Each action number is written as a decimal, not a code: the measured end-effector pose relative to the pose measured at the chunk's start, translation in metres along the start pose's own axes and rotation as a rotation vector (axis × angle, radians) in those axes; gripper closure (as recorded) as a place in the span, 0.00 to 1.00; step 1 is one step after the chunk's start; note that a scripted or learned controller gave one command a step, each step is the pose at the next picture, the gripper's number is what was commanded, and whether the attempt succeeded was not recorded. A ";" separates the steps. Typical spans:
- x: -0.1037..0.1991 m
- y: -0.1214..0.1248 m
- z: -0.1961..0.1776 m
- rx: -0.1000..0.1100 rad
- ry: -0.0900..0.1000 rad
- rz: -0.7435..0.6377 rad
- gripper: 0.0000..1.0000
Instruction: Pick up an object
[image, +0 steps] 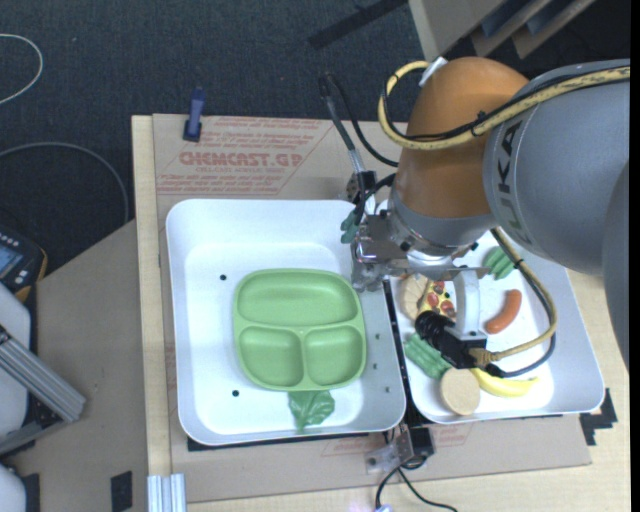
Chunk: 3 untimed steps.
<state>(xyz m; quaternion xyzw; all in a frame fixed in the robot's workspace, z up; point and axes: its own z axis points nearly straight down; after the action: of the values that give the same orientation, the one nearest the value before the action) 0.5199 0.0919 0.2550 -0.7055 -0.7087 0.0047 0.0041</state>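
Left bin: green tray fills middle. Right bin: arm overhangs crowded food.

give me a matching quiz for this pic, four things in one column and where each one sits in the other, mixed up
Things:
1. green divided plate
2. green leaf
3. banana
4. hot dog

Places:
A. near edge of the right bin
B. left bin, just in front of the plate
C. right bin, towards its right side
D. middle of the left bin

Pairs: 1-D, 2-B, 3-A, 4-C
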 end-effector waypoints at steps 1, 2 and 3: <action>0.078 -0.043 0.014 -0.005 0.004 -0.005 1.00; 0.073 -0.040 0.002 -0.011 0.002 0.003 1.00; 0.010 -0.003 0.081 -0.004 -0.004 0.011 1.00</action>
<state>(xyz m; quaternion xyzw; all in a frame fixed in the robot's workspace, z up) 0.5157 0.1019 0.1736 -0.7094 -0.7048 0.0049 0.0012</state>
